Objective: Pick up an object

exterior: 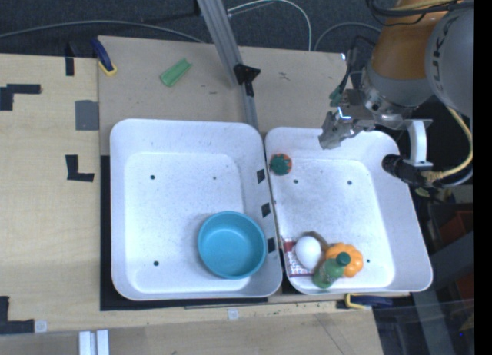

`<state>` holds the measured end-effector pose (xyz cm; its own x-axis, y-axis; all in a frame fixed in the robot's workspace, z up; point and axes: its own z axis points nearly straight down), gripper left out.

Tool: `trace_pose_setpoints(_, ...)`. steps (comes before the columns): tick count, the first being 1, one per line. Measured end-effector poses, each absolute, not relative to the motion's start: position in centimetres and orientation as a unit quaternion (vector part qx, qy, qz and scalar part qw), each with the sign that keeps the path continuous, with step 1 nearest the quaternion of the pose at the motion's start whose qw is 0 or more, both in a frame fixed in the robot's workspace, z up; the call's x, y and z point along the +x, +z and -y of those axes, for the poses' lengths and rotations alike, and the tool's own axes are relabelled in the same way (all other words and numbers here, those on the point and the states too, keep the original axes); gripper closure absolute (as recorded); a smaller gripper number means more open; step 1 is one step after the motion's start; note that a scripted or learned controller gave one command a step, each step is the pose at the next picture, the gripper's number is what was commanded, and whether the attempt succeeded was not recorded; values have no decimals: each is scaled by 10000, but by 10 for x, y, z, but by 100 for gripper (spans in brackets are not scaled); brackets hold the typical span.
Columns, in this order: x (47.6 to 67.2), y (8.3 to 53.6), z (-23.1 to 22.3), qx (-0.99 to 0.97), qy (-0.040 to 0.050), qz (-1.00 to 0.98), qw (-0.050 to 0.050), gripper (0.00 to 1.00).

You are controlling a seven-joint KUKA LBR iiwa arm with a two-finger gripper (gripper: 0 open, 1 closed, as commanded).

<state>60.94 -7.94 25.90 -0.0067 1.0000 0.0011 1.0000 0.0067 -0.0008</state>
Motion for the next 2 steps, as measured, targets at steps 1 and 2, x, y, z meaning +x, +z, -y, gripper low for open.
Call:
trace_pose_setpoints(1,618,241,26,-7049,7,7093,15,100)
trace_pose_setpoints(2,638,232,-24,-7049,2,7093,9,100)
